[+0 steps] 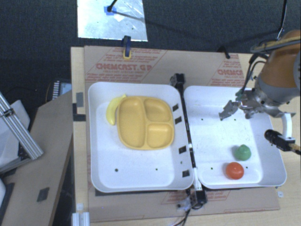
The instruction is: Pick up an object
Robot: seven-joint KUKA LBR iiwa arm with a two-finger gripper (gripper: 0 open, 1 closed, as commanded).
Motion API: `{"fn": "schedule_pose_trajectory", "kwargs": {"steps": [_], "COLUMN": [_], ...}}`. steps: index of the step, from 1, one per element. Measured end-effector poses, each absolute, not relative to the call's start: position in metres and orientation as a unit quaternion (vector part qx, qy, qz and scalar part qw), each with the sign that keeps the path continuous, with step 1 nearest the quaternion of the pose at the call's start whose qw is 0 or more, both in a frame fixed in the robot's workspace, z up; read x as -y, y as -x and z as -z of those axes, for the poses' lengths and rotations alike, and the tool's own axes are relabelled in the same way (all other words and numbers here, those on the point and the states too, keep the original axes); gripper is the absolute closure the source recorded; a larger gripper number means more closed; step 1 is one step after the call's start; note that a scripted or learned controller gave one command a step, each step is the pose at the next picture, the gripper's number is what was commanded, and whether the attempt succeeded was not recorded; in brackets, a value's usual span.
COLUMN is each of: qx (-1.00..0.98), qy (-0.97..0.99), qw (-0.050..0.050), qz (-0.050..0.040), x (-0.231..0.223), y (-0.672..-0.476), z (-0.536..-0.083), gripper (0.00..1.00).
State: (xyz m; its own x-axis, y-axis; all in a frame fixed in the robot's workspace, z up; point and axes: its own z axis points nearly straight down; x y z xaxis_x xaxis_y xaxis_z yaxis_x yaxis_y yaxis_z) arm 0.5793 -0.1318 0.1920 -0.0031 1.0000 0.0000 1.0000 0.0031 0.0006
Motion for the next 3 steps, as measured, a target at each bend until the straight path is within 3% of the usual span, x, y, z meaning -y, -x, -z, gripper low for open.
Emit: {"fn": "schedule_pose_trajectory", "kwargs": {"steps": [2, 3], "qx": [-0.707, -0.707], "qy": [-0.707, -0.707], "qw": [0.0, 0.001], "qz": [0.0003, -0.0005], "x": [0.141, 0.142], "y": [-0.579, -0.581], "z": [-0.084, -0.097], "gripper": [0.0, 1.0]}}
